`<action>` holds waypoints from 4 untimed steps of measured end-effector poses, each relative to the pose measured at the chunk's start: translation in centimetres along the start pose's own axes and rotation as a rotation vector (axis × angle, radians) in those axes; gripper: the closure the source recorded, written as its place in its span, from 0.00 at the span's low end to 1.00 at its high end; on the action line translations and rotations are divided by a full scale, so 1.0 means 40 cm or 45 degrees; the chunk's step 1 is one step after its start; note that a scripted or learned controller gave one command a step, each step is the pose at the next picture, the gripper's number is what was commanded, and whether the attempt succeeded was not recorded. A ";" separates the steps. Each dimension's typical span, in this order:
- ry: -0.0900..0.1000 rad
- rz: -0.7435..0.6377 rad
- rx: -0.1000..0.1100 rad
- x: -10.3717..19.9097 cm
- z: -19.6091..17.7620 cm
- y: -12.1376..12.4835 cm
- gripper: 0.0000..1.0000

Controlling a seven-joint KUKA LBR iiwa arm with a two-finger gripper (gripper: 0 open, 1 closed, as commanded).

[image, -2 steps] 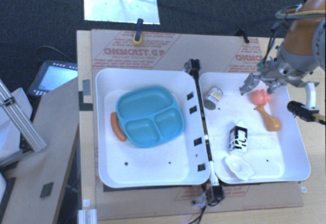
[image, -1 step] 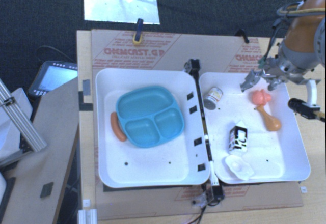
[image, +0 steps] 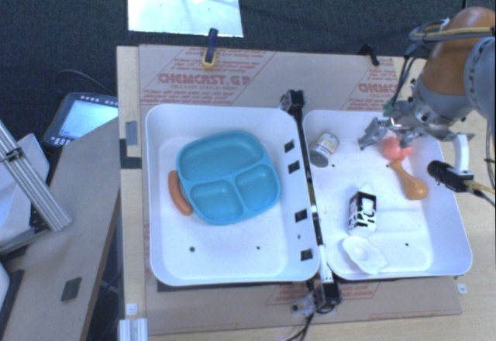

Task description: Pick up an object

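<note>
Camera view: spread gripper (image: 391, 132) hovers touching the pink toy (image: 396, 148) in the right bin (image: 449, 254), not pinching it.

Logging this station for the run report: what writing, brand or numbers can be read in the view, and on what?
"CHEMCAST GP": red print on the brown protective sheet behind the bins, left patch.
"CHEMC...": the same red print at the sheet's right, cut off by the arm.
Small black-and-white carton in the right white bin: markings too blurred to read.
Grey handheld screen at left: unreadable.
</note>
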State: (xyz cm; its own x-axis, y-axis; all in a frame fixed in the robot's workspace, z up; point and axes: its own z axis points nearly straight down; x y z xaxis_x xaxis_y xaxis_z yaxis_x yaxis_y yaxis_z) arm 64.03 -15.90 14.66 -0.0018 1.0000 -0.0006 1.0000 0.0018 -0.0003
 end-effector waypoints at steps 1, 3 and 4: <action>0.001 0.001 0.002 -0.007 0.120 -0.023 0.00; -0.002 -0.001 -0.008 -0.007 0.125 -0.017 1.00; -0.002 -0.002 -0.011 -0.013 -0.039 -0.008 1.00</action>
State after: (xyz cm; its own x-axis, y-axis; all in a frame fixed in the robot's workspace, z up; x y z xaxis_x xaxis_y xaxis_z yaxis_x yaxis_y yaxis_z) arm 63.69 -16.43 16.21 -0.0037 1.0000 -0.0021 1.0000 0.0037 0.0084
